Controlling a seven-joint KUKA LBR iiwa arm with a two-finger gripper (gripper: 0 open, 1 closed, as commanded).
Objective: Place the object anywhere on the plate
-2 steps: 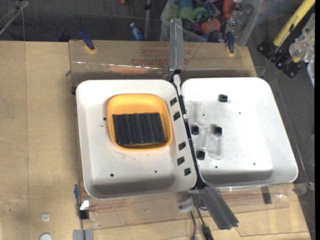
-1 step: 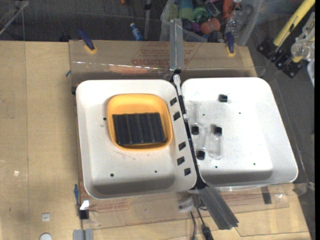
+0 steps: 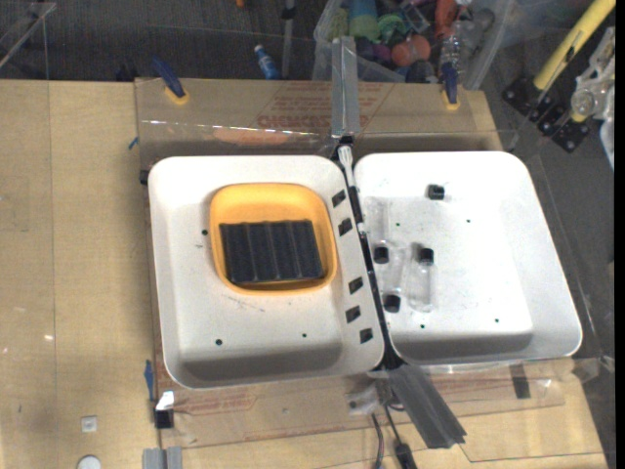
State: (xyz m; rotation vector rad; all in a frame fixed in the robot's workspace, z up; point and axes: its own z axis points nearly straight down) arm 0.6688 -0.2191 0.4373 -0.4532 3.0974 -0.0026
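Camera view

1. Locate the left bin (image 3: 176, 262). A yellow plate (image 3: 269, 198) with rounded corners lies flat on its floor, closer to the divider between the bins than to the bin's outer wall.
2. Locate the task's thing: a dark ribbed block (image 3: 270, 250). It lies flat on the plate, ribs running front to back, and covers the plate's middle and near part. A band of bare yellow shows beyond its far edge and a thinner margin along each side. The block sits wholly within the plate's rim.
3. Locate the right bin (image 3: 508, 223). Four small black pieces rest on its floor: one near the far wall (image 3: 436, 192), two side by side near the middle (image 3: 424, 255) (image 3: 381, 253), and one closer to you beside the divider (image 3: 391, 302). A clear item (image 3: 420, 283) lies among them; its shape is too faint to tell.
4. Note the pale grey mechanism (image 3: 591, 86) at the right edge, beyond the right bin's far corner. You cannot tell whether it belongs to the arm.
5. Claw state: you cannot tell how far the claw is open or whether it has hold of anything. For the same reason you cannot place the block relative to the claw.
6. Behind the bins, note two blue clamps (image 3: 174, 88) (image 3: 449, 84) and a tub of coloured toys (image 3: 410, 13)
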